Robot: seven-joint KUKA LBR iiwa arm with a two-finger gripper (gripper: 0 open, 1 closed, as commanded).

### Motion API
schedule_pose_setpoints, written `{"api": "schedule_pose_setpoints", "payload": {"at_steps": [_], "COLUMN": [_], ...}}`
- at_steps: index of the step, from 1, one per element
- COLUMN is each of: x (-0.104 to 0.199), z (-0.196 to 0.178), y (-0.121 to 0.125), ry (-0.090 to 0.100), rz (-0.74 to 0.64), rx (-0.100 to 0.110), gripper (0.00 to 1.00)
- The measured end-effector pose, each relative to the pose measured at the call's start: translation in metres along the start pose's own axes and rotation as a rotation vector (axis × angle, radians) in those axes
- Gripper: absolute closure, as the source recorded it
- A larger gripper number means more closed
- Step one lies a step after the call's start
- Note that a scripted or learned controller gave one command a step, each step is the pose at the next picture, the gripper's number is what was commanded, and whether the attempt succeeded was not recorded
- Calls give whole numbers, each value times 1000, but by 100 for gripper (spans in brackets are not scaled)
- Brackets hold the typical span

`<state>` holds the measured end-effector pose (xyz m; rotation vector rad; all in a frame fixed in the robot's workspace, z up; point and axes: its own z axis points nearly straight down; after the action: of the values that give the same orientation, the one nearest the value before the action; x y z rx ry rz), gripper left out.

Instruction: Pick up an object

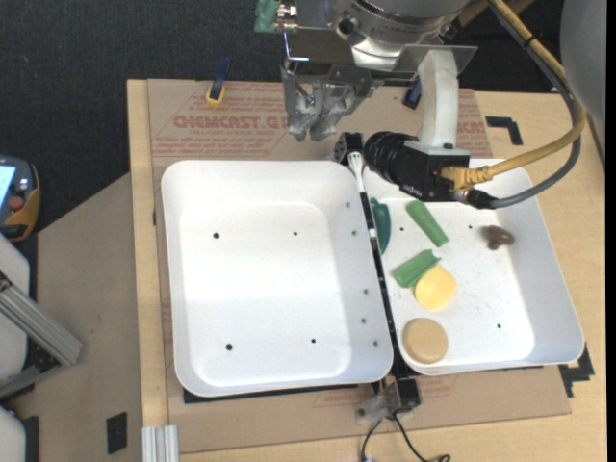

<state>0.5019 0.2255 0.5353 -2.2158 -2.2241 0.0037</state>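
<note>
My gripper (313,115) hangs above the cardboard just behind the back edge of the left bin (192,258), with nothing seen in it. The objects lie in the right bin (539,287), near its left side. There are a green bar (424,222), a second green bar (416,268), a yellow round piece (435,288) and a tan round piece (424,340). A dark teal piece (382,227) rests against the divider, and a small brown thing (498,238) lies further right.
A thin black-and-white stick (364,198) lies along the rim between the two bins. A yellow-and-blue clip (218,87) sits on the cardboard at the back left. The bench drops off to dark floor on the left.
</note>
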Motion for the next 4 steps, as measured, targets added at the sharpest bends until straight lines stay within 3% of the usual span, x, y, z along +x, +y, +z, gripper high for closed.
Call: {"api": "schedule_pose_setpoints", "payload": {"at_steps": [1,2,3,4], "x": [0,-1,0,-2], "z": [-10,1,-11,181], "y": [1,-24,-23,-24], "ry": [0,-1,1,-8], "rz": [1,3,1,5], "rx": [-2,1,-4,15], "gripper": [100,100,100,100]}}
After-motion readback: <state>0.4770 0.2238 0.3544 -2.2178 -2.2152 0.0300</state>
